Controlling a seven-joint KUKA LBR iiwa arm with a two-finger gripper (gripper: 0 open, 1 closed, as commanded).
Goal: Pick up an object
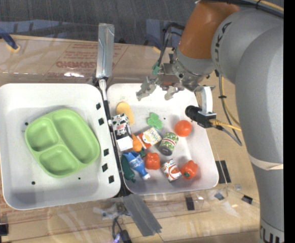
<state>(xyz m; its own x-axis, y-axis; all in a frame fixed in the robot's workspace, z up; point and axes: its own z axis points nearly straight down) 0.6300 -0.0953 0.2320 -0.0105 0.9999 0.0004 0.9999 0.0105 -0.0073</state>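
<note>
Gripper (157, 89) hovers with fingers spread, holding nothing, above the right bin (208, 156). Best target looks like the isolated tomato (183, 128): descend straight, straddle it, then close.

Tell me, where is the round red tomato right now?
The tomato lies in the right bin, near its right wall, just right of the small can.

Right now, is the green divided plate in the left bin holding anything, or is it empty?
Empty. The green divided plate lies flat in the left bin, and all three compartments show bare green. The toys sit in the right bin.
</note>
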